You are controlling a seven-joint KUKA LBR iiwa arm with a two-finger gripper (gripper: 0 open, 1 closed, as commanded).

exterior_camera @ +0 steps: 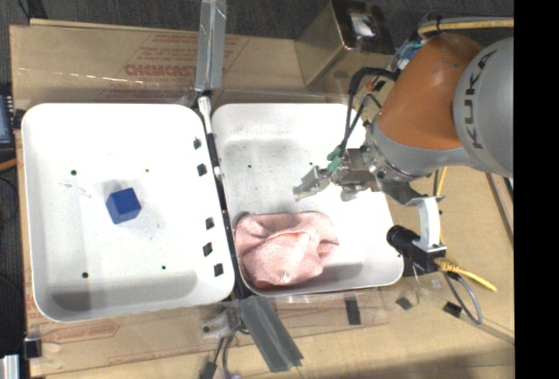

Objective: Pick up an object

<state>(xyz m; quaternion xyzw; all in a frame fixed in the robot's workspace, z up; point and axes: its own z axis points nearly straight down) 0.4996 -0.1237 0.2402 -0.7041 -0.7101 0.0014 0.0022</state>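
Note:
A crumpled pink cloth (285, 248) lies at the front of the right bin (262, 128). A small blue cube (123, 204) rests in the left bin (52, 141), left of its middle. My gripper (312, 183) hangs over the right bin's middle, just above and to the right of the cloth, pointing left. Its fingertips are small and partly blurred, and nothing shows between them. The grey arm with its orange band (428, 102) reaches in from the right.
A metal divider bar (210, 45) runs between the bins at the back. A brown box (345, 41) stands behind the right bin. Cables and a yellow lead (467, 277) lie at the right on the bench.

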